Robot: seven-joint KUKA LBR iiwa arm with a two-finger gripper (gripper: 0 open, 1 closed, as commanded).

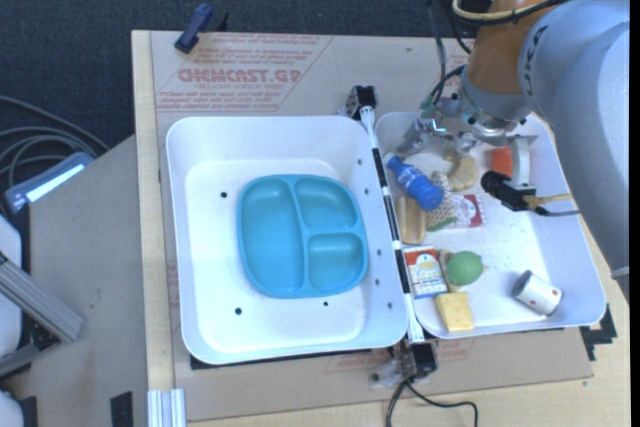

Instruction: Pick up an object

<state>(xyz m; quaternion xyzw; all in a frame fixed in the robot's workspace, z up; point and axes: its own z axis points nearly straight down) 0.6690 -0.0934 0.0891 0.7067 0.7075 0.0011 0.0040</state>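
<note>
**Arm low over the cluttered right bin**

The grey arm's gripper [470, 130] hangs at the far end of the right white bin [570, 245], and I cannot tell its state from here. Just beside it lies a blue plastic bottle with a white cap [415, 183], its long axis slanting from the far left corner toward the bin's middle, cap end farthest. Nearby sit a green ball [463, 267], a yellow block [455, 311] and a white cylinder [537, 291]. The left white bin [200, 215] holds a blue divided plate [302, 235].
</note>
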